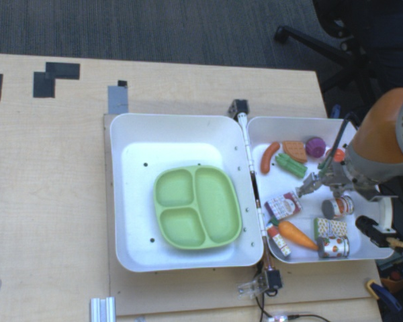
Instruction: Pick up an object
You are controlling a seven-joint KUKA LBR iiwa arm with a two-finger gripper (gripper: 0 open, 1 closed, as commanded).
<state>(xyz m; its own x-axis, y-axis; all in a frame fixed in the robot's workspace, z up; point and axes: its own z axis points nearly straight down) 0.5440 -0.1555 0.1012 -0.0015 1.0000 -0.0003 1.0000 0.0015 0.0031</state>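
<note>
The right bin [363, 255] holds several toy foods. A red sausage [269, 157], an orange cracker [295, 149], a purple ball [315, 147] and a green stick [292, 167] lie at its far side. A red and white packet [282, 206], a carrot [297, 234], a small bottle [279, 243] and two cans [333, 247] [342, 206] lie nearer. My gripper [312, 182] hangs low over the middle of this bin, just right of the green stick and above the packet. I see nothing held in it.
The left bin [134, 180] holds a green divided plate [198, 206]. The arm's orange band [386, 136] covers the right bin's far right corner. A ridge [250, 173] separates the bins. Black office chair legs [322, 42] stand beyond the bench.
</note>
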